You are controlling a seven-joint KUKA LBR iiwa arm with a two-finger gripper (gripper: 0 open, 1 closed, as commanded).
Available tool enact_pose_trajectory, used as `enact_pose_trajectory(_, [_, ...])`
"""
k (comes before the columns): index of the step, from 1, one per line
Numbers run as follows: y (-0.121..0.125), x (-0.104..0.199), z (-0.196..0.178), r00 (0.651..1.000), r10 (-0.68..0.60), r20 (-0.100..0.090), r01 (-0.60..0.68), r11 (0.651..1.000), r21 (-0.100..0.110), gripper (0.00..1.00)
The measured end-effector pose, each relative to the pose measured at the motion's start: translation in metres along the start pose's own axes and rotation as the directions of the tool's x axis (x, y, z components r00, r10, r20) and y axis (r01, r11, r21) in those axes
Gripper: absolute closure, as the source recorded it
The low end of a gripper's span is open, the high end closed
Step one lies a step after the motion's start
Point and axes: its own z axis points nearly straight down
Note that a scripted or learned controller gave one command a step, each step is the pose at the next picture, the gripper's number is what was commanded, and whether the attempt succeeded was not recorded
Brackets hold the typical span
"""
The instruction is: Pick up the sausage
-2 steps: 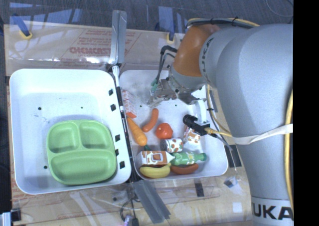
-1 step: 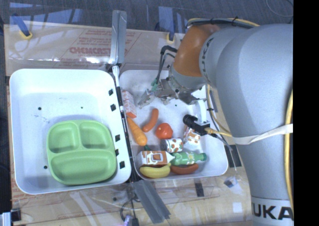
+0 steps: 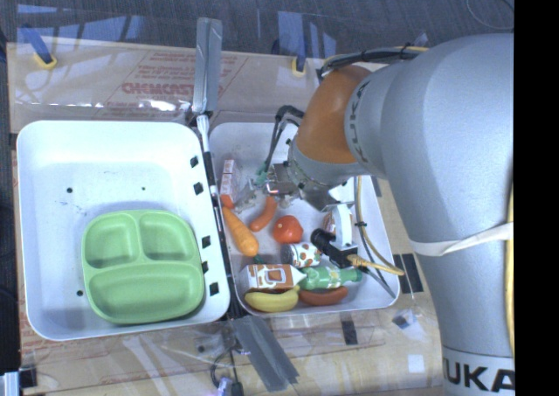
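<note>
My end effector (image 3: 272, 183) hangs low in the right bin (image 3: 374, 211), over its upper middle, and I cannot tell how it stands or whether it has anything in it, since my own wrist covers most of it. The sausage (image 3: 264, 214) lies just below and slightly left of it, an orange-red link resting on the bin floor. Its long axis runs on a slant, upper end toward my end effector, lower end toward the carrot (image 3: 239, 230), which sits just beside it on the left. A tomato (image 3: 286, 229) sits close on its right (so the link is hemmed in on both sides). The sausage's upper tip meets the dark tangle under my wrist, and whether we touch there is hard to make out.
</note>
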Motion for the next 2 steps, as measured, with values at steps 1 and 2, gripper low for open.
enact_pose_trajectory(1, [0.0, 0.0, -0.006, 1.0, -0.005, 0.0, 0.005, 1.0, 0.004, 1.0])
enact_pose_trajectory(2, [0.018, 0.066, -0.15, 0.985, -0.17, 0.002, 0.17, 0.985, -0.004, 1.0])
